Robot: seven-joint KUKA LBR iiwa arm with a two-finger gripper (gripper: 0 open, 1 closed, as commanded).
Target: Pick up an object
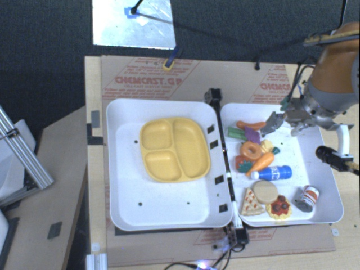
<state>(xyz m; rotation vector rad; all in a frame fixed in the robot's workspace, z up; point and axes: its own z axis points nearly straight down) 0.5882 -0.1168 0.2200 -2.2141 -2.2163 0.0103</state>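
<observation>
Left bin [121,167]: shallow white plastic, rounded corners, holding a glossy yellow tray [174,149] moulded into three compartments, set slightly toward the far side. Right bin [332,204]: same white plastic, with a cluster of small toy foods on its left half. Far left of that cluster, a green and purple piece [241,133] beside an orange sausage-shaped piece [251,125]. Just nearer, a ring-shaped orange doughnut [250,149] and a tapered carrot [261,162], touching or nearly so. Nearer again, a blue and white bottle [274,173] lying on its side. At the near edge, a pizza wedge [251,204], a round tan biscuit [265,192] and a small red-topped tart [279,207], packed close. A short metal can [307,198] lies tilted to their right. Gripper [287,124] hangs over the far part of the right bin, fingers spread apart with nothing between them, just right of the sausage piece. Grey arm with orange band [336,66] enters from the right.
</observation>
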